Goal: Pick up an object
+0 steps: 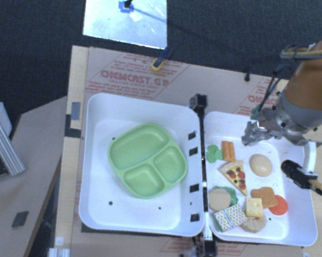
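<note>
Currently our jaws hover at the right bin's back; can't tell their opening. Nearest target: orange wafer, just down-left, long axis running front-to-back.

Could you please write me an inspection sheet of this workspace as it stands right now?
Surface: two shallow white bins side by side, the left bin and the right bin, on a bench.
Job's things: toy food in the right bin, including a pizza slice, an egg, a cheese cube and a tomato slice.
Clutter: a green divided plate in the left bin.
Grippers: the hand sits above the right bin's far end, nothing seen between its fingers.
Cables: a yellow cable along the arm.
Surroundings: a silver sheet beyond the bench.
</note>
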`<action>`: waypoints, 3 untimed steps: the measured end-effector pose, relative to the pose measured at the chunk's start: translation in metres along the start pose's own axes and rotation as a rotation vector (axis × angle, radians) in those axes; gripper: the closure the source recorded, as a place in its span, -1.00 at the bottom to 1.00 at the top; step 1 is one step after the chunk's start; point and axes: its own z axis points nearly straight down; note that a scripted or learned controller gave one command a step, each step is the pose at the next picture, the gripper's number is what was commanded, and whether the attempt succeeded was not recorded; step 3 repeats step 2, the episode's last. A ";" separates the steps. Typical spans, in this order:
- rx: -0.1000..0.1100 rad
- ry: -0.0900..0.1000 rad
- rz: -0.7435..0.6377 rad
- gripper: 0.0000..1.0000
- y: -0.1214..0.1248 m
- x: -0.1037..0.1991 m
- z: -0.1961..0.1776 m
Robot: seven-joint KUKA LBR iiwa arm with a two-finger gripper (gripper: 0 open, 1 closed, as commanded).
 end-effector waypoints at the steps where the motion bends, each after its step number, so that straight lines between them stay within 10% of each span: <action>1: 0.002 0.000 -0.001 1.00 -0.007 0.007 0.001; 3: -0.001 0.000 0.001 1.00 -0.003 0.001 -0.018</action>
